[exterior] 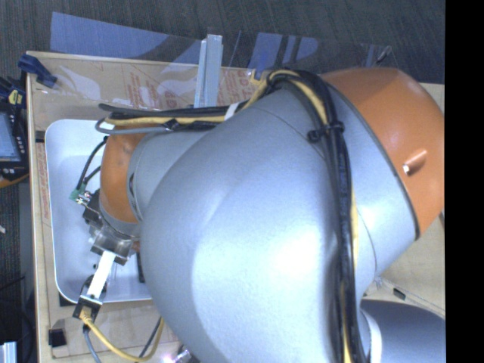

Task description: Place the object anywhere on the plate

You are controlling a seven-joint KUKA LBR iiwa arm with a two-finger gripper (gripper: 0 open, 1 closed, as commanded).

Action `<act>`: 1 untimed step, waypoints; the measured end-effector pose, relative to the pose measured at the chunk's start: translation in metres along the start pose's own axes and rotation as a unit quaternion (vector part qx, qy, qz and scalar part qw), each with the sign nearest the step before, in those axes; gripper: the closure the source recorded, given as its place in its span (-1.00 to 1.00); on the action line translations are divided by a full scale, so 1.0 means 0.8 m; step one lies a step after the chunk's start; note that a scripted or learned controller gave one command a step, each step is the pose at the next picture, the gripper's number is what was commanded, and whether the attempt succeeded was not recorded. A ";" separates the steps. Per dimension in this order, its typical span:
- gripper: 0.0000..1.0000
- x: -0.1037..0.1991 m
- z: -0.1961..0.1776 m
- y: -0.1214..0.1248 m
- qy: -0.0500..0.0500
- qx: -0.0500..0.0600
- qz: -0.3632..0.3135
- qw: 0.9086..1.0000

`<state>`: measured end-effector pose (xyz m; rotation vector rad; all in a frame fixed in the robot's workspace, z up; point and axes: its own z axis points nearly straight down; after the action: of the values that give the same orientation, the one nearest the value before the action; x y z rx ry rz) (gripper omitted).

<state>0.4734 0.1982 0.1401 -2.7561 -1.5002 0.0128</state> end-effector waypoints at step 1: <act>1.00 -0.028 -0.100 0.033 0.003 -0.003 0.303 0.953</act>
<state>0.4845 0.1651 0.2199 -3.0865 -0.5945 0.0017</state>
